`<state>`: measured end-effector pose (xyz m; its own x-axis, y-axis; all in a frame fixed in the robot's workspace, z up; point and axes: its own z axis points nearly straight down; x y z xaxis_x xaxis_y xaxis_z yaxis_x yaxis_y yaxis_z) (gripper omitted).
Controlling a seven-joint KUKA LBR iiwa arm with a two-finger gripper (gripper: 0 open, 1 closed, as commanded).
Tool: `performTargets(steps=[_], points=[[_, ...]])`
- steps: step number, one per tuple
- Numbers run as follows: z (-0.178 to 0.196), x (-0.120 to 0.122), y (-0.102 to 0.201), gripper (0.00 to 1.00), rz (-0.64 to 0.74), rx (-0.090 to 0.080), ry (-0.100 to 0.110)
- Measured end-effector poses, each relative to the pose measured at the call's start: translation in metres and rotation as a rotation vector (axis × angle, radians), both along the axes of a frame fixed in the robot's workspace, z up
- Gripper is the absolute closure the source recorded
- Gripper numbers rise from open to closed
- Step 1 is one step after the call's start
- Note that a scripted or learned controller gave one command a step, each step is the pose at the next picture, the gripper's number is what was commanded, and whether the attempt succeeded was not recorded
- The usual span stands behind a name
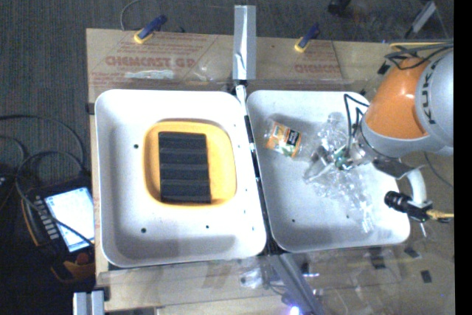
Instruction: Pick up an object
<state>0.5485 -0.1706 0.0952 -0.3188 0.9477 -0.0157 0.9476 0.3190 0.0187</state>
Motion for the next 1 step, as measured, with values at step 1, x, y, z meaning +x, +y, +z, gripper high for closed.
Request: performTargets(steps=[1], points=[[0.0883,0.0258,0.0839,1.0,-0.017,0.009,0.022]])
